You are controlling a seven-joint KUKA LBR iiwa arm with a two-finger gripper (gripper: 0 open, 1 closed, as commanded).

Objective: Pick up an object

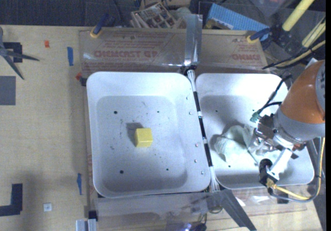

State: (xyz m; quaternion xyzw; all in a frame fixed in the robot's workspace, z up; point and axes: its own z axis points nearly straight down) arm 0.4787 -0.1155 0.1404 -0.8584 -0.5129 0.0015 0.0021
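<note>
A small yellow block (144, 137) lies near the middle of the left bin (103, 95). A crumpled pale grey-white cloth (229, 139) rests in the right bin (227, 86), toward its left side. My gripper (257, 144) hangs low in the right bin, just right of the cloth and close to its edge. The wrist body with its cables covers the fingers from above. Nothing shows between them.
The arm with its orange band (306, 102) reaches in over the right bin's right rim. A metal divider (199, 121) separates the two bins. Clear plastic sheeting and clamps line the back edge. Yellow and black cables trail by the right bin's front corner.
</note>
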